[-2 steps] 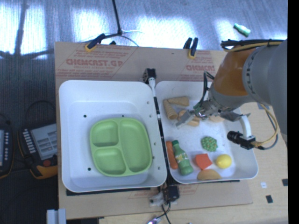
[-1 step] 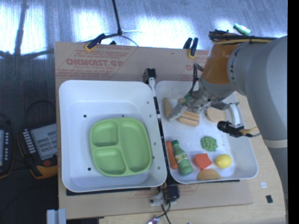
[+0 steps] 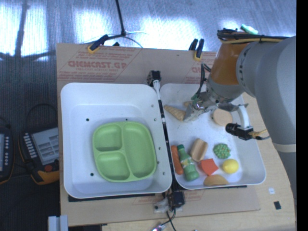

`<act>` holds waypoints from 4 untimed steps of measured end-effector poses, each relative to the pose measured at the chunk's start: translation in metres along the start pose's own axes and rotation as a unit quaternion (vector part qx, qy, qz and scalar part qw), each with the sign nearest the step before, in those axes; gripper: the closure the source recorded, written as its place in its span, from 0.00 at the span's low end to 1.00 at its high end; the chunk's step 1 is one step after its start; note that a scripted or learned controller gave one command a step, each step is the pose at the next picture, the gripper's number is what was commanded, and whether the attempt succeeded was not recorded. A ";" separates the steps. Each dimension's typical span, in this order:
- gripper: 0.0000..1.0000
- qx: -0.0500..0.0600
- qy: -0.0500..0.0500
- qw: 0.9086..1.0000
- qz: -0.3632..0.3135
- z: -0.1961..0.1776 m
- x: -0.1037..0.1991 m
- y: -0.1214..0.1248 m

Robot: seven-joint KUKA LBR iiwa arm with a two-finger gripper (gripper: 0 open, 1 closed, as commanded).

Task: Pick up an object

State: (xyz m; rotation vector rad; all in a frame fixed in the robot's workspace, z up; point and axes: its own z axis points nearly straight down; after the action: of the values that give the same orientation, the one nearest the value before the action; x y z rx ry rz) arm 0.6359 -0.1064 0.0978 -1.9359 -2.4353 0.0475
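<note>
1. Two shallow white bins sat side by side on a brown board, seen from above at a slant. The right bin (image 3: 250,177) serves as the landmark here.
2. The left bin (image 3: 72,129), touching the right bin's left wall, held a light green divided plate (image 3: 124,150) with three compartments.
3. The grey arm (image 3: 269,76), with its orange band (image 3: 226,66), reached in over the right bin's far right corner.
4. The gripper (image 3: 195,110) pointed down over the far part of the right bin, near that bin's left wall. Whether it was open or closed could not be told, and nothing could be seen held in it.
5. A tan cone-shaped piece (image 3: 174,111) lay just left of the gripper, close to the right bin's left wall. It was too close to tell if they touched.
6. A pale round flat piece (image 3: 221,117) lay to the gripper's right, in the middle of the right bin.
7. Toy foods were grouped in the near half of the right bin: an orange carrot (image 3: 176,160) along the left wall, a green bottle (image 3: 187,165) just beside it, a tan bread roll (image 3: 198,149), a red-orange block (image 3: 209,166), a green bumpy ball (image 3: 221,150), a yellow lemon (image 3: 230,166) and an orange-tan piece (image 3: 215,180) against the near wall.
</note>
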 end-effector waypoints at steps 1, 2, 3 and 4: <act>0.00 0.000 0.000 1.000 0.000 0.000 0.000 0.000; 0.00 -0.020 -0.008 0.964 -0.266 -0.041 0.021 -0.059; 0.00 -0.020 -0.010 0.937 -0.348 0.002 0.032 -0.105; 0.00 -0.021 -0.008 0.965 -0.262 0.013 0.025 -0.077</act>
State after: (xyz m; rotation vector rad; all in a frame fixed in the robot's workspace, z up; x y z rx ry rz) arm 0.5551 -0.0996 0.0886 -1.2425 -2.8870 -0.0032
